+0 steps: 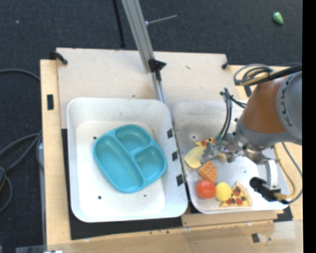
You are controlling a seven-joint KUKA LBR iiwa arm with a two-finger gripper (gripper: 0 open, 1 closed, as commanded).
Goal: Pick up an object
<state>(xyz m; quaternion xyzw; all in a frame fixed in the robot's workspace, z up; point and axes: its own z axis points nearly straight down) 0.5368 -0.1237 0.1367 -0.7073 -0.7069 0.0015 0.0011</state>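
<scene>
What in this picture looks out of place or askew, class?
A small green object lies alone on the dark floor at the upper right, away from the bench. The blue tray sits tilted in the left bin. The toy foods cluster in the right bin as expected.

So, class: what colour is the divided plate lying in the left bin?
Light blue, turquoise. The divided plate shows clearly in the camera view.

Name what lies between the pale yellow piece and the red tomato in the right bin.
The waffle piece lies between the pale yellow piece and the red tomato, seen in the camera view.
</scene>
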